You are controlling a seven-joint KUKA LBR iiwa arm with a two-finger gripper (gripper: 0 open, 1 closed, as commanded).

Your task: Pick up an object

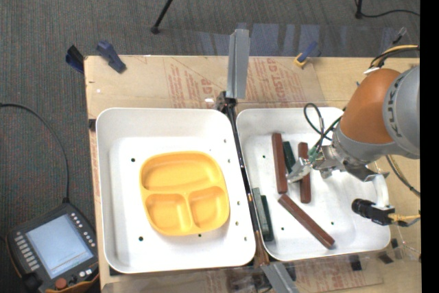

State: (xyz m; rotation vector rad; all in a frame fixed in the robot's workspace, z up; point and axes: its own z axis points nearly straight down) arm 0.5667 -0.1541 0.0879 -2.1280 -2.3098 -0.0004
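now the arm (pixel 384 113), smooth grey metal with a glossy orange band, reaches over the right bin (pixel 343 237), a shallow white tray with rounded corners. its gripper (pixel 302 171) hangs low just above a short brown stick (pixel 304 182); whether the fingers are wide or narrow i cannot tell. left of the gripper lies a long brown stick (pixel 279 162), with a dark green bar (pixel 289 154) between. below it, a third brown stick (pixel 306 220) lies slanted. left of the right bin, the left bin (pixel 116 230) holds a glossy yellow plastic divided plate (pixel 184 193).
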